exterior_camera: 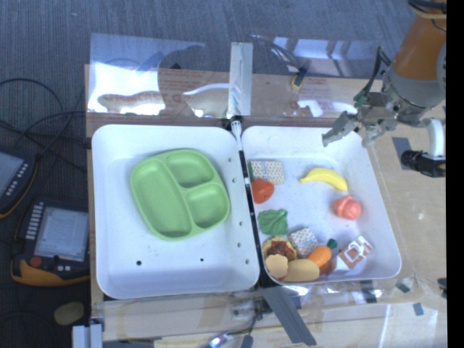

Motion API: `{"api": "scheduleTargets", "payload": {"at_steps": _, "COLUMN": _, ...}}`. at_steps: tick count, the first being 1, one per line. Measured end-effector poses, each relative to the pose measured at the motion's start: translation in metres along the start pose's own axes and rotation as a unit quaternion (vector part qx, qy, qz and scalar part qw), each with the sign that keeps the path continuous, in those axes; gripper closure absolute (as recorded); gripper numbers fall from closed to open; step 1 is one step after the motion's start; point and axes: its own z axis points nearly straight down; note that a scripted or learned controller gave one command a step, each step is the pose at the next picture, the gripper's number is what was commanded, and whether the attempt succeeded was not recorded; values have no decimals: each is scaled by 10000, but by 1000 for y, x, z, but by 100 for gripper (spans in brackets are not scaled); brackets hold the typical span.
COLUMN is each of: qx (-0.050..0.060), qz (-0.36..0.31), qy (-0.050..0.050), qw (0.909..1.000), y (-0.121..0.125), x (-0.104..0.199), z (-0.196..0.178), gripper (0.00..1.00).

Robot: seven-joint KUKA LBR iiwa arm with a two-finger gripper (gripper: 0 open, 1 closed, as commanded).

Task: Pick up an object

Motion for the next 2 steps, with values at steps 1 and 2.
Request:
{"api": "scheduleTargets", "payload": {"at_steps": 1, "qx": -14, "qz": -707, "qy": -1, "qw": 9975, "y": -43, "x": -3, "z": 150, "gripper": 0}}
{"api": "scheduleTargets", "payload": {"at_steps": 2, "qx": -65, "qz": -877, "qy": 41, "qw": 9961, "y": 19, "x": -32, "z": 152, "gripper": 0}}
